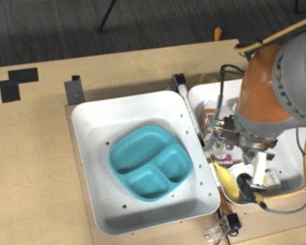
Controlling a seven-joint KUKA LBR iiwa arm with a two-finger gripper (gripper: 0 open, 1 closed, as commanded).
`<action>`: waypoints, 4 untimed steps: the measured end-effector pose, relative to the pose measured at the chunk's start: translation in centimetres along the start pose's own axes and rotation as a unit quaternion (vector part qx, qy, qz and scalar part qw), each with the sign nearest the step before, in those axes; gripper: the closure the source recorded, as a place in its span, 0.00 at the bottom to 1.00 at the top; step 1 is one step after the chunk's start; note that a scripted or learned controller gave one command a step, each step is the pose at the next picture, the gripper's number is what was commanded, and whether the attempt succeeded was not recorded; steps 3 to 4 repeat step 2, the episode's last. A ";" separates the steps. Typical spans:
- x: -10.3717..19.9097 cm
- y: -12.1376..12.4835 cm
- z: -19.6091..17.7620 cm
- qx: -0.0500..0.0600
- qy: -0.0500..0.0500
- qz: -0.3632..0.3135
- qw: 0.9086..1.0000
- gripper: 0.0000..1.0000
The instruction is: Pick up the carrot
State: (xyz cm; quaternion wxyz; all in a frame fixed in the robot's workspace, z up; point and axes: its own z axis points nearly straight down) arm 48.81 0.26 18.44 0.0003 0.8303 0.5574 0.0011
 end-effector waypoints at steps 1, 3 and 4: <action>0.2 0.1 -1.1 -0.001 0.001 -0.005 1.000 1.00; 2.3 -1.0 0.1 0.002 0.000 0.058 0.998 1.00; 2.3 -1.0 0.1 0.002 0.000 0.058 0.998 1.00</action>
